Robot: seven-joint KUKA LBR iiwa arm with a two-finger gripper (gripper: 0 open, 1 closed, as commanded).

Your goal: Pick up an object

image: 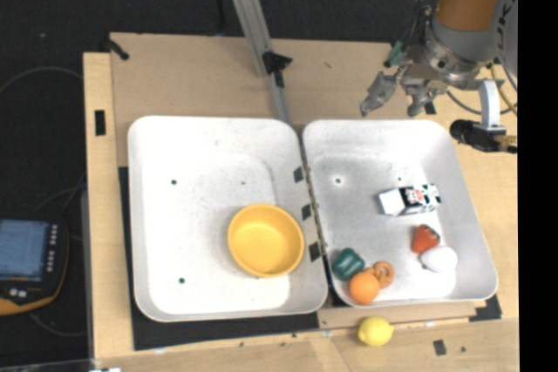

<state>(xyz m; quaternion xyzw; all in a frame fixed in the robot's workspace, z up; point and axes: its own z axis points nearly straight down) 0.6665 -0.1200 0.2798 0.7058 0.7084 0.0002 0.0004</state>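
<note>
My gripper (pixel 401 99) hangs above the far edge of the right bin (pixel 466 187), with the orange-banded arm rising to the upper right. Its fingers stand apart with nothing between them. In the right bin lie a white toy vehicle (pixel 408 199), a red piece (pixel 425 237), a white egg-shaped object (pixel 439 260), an orange ball (pixel 364 287), a small orange item (pixel 384 272) and a green piece (pixel 347 261). A yellow bowl (pixel 266 240) sits in the left bin (pixel 174 161). The gripper is well back from all of them.
A yellow lemon-like object (pixel 375 331) lies on the bench in front of the right bin. A grey metal pole (pixel 248 9) slants down to the gap between the bins. A handheld screen unit (pixel 26 261) rests at the far left.
</note>
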